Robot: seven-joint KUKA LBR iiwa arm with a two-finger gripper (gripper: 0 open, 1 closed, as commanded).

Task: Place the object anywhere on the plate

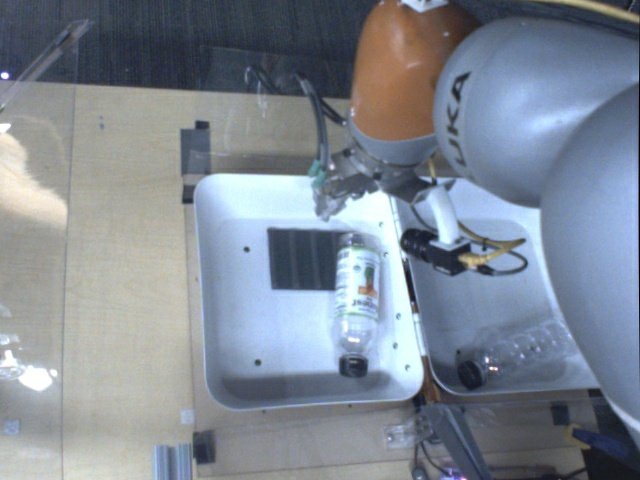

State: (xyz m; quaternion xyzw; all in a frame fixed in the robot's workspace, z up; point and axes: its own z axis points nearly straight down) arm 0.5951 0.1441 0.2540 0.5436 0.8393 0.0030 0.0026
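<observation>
Nearest the camera, a clear plastic bottle with a dark cap (510, 353) lies in the right white bin (440, 373). In the left white bin (215, 268), a clear plastic bottle with a white-green label and black cap (357, 293) lies on its side, cap toward the camera, touching the right edge of the flat dark rectangular plate (300, 259) but mostly off it. Farther back, the gripper (328, 196) hovers above the bin's far rim, holding nothing; whether its fingers are open or closed cannot be told. Placement likely not done: grasp and move remain.

clear plastic bottle (357, 303) — glossy, matt black plate (302, 259)
</observation>
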